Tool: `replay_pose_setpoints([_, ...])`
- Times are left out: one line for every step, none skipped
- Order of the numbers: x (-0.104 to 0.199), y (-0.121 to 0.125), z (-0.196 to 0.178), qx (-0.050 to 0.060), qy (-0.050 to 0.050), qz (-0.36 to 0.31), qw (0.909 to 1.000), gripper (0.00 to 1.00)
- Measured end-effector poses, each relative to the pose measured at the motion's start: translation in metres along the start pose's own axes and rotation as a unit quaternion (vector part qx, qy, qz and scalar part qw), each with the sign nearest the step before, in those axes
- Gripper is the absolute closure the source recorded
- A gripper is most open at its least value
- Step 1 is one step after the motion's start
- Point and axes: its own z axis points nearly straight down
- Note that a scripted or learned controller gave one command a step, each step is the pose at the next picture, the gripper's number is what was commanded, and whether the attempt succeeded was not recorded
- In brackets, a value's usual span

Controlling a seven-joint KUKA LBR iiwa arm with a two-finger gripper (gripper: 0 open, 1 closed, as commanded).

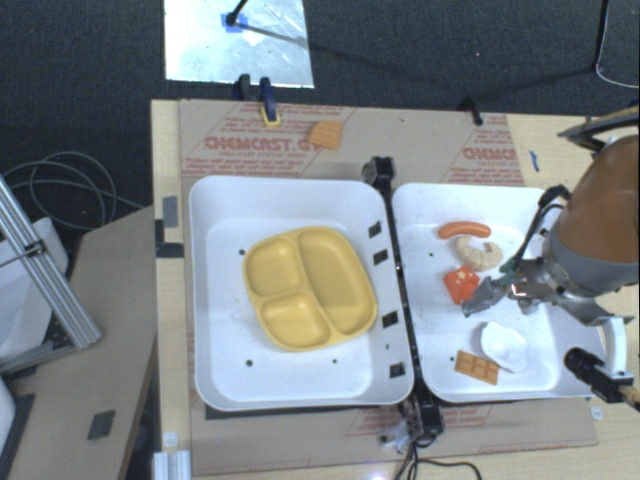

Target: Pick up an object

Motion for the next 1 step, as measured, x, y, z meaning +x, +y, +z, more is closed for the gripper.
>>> replay_pose_setpoints([-0.042, 0.001, -0.2066, -0.013, -0.005, 0.002, 0.9999, 0.0])
